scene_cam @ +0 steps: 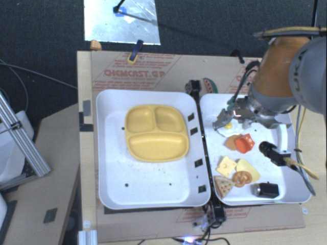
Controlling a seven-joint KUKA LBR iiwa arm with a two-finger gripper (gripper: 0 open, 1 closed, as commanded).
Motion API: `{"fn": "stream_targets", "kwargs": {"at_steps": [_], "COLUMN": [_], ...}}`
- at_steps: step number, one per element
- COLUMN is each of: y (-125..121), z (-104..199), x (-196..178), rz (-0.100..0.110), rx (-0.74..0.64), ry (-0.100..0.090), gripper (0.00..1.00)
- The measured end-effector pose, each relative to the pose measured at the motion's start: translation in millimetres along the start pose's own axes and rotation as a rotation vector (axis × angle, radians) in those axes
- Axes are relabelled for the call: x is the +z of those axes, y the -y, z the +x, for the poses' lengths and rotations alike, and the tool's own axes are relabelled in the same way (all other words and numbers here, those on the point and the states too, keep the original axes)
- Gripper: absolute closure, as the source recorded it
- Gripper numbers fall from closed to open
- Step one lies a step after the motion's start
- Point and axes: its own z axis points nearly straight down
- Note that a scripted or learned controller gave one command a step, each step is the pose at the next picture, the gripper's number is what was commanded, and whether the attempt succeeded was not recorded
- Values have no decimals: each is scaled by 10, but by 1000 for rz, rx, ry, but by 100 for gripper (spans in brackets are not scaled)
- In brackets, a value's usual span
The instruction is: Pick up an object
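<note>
Claw position: I am hovering my claw (226,117) over the upper left part of the right bin (286,198), beside the divider between the bins.
Claw state: I cannot tell whether it is apart or together; nothing is showing between the tips.
Target location: the nearest pieces, an orange-brown disc (233,142) and a red block (244,143), are lying just below my claw, touching each other.
Deciding relation: the disc is sitting toward the lower right of my claw, so I am judging a short shift that way, then a descent.
Other items: a yellow wedge (226,165), pretzel (241,178) and black cylinder (266,190) are lying farther down.
Left bin: a yellow divided plate (156,133) is resting there, well apart.
</note>
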Motion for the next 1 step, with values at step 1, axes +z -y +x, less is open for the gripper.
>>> {"fn": "stream_targets", "kwargs": {"at_steps": [1], "y": [783], "z": [-542], "x": [1087], "rz": [15], "rx": [21], "ry": [5], "gripper": [0]}}
